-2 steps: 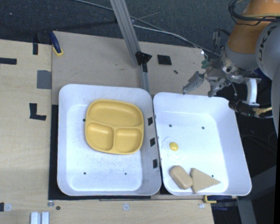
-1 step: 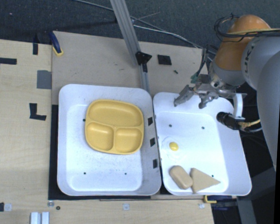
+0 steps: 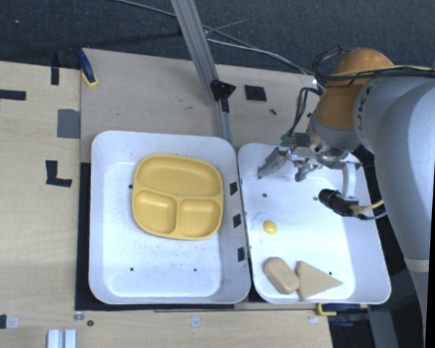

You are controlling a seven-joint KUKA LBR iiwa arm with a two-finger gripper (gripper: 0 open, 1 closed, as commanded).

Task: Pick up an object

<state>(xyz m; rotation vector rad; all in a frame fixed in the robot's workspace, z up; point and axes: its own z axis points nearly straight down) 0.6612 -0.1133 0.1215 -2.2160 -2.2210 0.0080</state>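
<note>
gripper (image 3: 285, 168) hangs over the back of the right bin (image 3: 360, 248), fingers spread apart with nothing between them. little yellow ball (image 3: 270, 226) sits below the fingertips, well apart; tan roll (image 3: 280, 275) and wedge (image 3: 315, 279) further toward the front edge

No lettering, brand, number or sign can be read anywhere on the pale wooden bench (image 3: 24, 216) or on the two shallow white plastic bins (image 3: 104, 221). The black tape patches (image 3: 56, 173) stuck to the bench top are plain marks carrying no print. The yellow three-compartment plastic tray (image 3: 178, 196) and the grey robot arm with its orange band (image 3: 355, 82) bear no legible label either.
</note>
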